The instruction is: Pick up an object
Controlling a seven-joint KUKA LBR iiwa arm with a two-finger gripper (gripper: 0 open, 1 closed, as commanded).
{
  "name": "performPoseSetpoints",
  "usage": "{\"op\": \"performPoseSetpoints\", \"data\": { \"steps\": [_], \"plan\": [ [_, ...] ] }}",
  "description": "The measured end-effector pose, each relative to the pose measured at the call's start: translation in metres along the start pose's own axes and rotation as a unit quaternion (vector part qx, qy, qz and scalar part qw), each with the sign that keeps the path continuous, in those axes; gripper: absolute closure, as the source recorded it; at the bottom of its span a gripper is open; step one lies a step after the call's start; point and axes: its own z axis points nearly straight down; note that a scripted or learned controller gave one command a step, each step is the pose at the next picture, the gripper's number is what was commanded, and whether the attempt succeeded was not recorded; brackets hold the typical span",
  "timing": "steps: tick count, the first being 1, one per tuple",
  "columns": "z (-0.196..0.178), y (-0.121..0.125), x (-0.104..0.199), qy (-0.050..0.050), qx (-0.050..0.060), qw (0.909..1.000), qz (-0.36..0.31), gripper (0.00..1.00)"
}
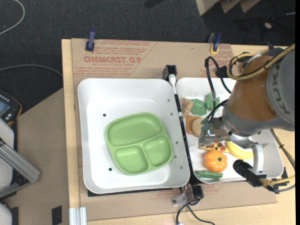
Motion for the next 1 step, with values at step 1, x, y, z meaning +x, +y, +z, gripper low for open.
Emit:
{"op": "performPoseSetpoints", "data": {
  "steps": [1],
  "plan": [
    [-0.0145,0.0012,0.0021,-0.001,-0.004,1.0,-0.002,1.0]
  ]
}}
